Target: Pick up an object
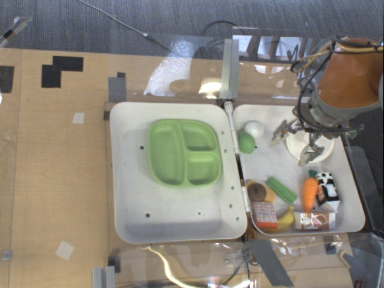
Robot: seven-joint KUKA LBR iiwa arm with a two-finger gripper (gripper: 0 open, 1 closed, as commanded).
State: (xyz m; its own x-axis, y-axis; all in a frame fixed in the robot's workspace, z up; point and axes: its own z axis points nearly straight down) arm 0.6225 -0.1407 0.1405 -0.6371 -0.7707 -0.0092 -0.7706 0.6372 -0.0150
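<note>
The left bin (129, 218) holds a green divided plate (183, 152) — right of it, the gripper (297, 143) hangs spread wide, holding nothing, above toys.

arm (351, 71): cropped right | white disc (309, 147): part hidden, perhaps a lid

A green divided plate (183, 152) lies in the middle of the left bin (129, 221). At its twelve o'clock, beyond the bin's rim, crumpled clear plastic (171, 71) sits on the wooden bench (54, 179). Black tape squares (61, 69) mark the bench toward ten o'clock.
</note>
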